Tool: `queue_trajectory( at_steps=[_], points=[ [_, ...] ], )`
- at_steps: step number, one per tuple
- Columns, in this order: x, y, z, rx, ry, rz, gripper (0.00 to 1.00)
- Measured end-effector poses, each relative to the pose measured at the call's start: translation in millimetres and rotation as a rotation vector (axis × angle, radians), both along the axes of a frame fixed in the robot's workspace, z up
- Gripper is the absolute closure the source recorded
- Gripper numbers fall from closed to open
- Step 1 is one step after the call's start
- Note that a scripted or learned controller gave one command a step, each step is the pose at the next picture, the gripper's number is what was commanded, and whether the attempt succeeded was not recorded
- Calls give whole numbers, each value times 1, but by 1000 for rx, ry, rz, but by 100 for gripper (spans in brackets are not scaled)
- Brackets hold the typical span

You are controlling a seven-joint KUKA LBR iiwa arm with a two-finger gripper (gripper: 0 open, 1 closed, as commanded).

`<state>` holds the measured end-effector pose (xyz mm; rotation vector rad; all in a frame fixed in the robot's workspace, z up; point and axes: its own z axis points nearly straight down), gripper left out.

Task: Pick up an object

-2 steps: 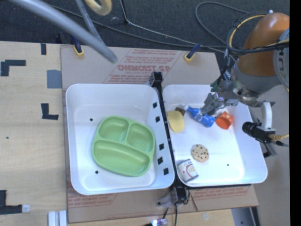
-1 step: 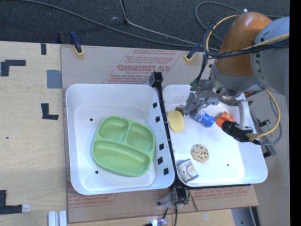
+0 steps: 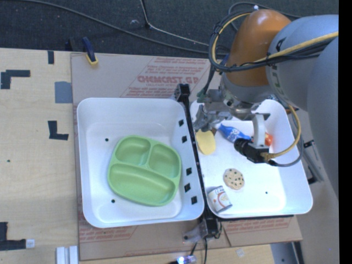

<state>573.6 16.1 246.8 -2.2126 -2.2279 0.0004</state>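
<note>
My gripper [image 3: 205, 124] hangs low over the left part of the right bin [image 3: 286, 199], right above a pale yellow flat piece [image 3: 207, 143]. A blue and white tube [image 3: 232, 132] lies just right of the gripper. Further forward in the same bin sit a round chocolate-chip cookie [image 3: 234, 178] and a small white can [image 3: 220, 198] near the front left corner. An orange-capped item [image 3: 267, 139] lies at the right, partly hidden by the arm's black cable fitting.
The left bin [image 3: 96, 114] holds a green divided plate [image 3: 145, 170]. A black clipped divider [image 3: 190, 147] runs between the two bins. The arm's orange band and grey body [image 3: 275, 48] cover the back of the right bin.
</note>
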Motion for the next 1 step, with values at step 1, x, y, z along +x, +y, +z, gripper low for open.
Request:
queue_trajectory(
  at_steps=[1],
  points=[
    [2, 59, -1, 0, 0, 1, 100]
  ],
)
